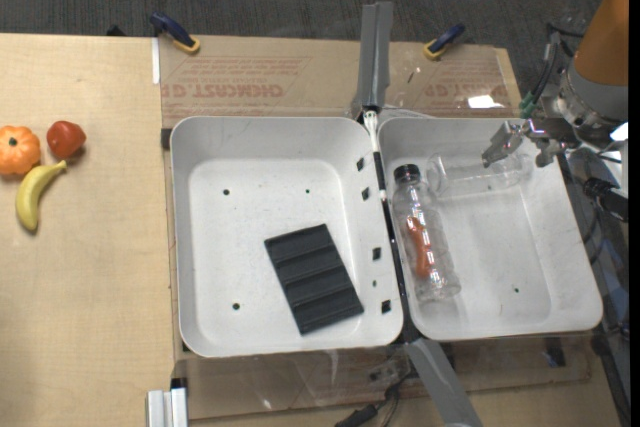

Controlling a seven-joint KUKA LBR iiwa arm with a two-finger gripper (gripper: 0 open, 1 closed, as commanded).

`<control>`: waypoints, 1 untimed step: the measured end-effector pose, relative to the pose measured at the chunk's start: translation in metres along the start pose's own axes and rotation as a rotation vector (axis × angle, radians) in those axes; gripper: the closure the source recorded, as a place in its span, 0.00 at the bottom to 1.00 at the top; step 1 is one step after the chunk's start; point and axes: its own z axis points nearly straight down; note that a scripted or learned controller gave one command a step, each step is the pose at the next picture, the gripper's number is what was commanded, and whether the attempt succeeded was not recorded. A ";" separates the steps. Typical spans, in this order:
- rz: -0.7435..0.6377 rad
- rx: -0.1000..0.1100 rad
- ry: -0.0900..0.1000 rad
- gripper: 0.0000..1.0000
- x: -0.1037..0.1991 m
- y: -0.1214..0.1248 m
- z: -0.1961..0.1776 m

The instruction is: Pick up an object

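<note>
Camera view gives you a clear plastic bottle with a black cap and orange contents lying lengthwise against the left wall of the right-hand shallow white bin, with bare floor open to its right. A ribbed black rectangular block lies tilted in the left-hand white bin, apart from every wall. Your two-finger gripper hangs over the right bin's far right corner, well apart from the bottle; whether its fingers are apart, you cannot tell.
</note>
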 end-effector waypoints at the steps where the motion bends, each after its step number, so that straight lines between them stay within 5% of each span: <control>1: -0.263 -0.004 -0.001 0.00 0.000 0.033 0.058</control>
